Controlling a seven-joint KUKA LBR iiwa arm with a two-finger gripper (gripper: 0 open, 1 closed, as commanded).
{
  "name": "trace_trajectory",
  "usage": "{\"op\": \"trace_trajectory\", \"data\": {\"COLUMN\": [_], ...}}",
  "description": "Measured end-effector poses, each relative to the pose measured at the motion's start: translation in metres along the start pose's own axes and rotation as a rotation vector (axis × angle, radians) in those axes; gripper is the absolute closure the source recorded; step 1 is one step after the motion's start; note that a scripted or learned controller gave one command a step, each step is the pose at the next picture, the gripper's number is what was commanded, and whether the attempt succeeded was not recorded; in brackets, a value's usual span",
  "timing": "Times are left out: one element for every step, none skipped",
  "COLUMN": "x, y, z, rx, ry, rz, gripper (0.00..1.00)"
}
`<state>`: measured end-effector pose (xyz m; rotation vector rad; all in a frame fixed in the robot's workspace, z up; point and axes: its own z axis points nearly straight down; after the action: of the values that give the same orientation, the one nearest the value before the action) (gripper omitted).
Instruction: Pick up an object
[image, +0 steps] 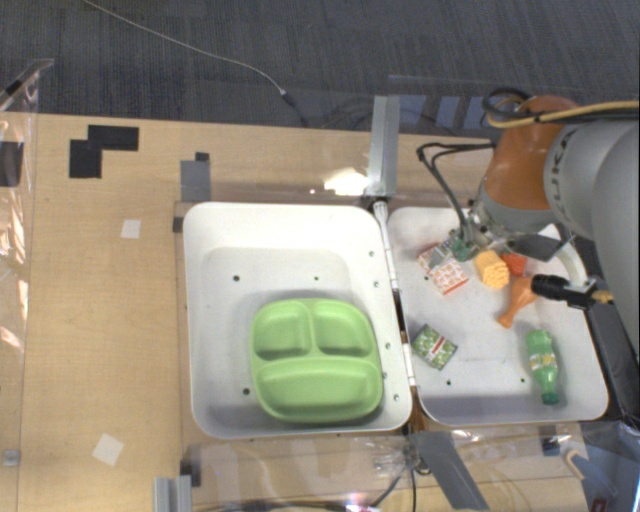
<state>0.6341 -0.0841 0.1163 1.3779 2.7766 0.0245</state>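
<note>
From above, my gripper (466, 240) hangs low over the far part of the right bin (480, 395); I cannot tell its state. Just beside it lie a red-and-white packet (442, 268) and a yellow piece (490, 269). Nearer the front are an orange toy (517, 298), a green packet (434, 346) and a green bottle (542, 366). The left bin (215, 250) holds a green divided tray (316, 359).
</note>
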Motion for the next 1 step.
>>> {"op": "trace_trajectory", "data": {"x": [0.1191], "y": [-0.0073], "z": [-0.0742], "rx": [0.032], "ry": [0.022], "rz": [0.475], "gripper": [1.00]}}
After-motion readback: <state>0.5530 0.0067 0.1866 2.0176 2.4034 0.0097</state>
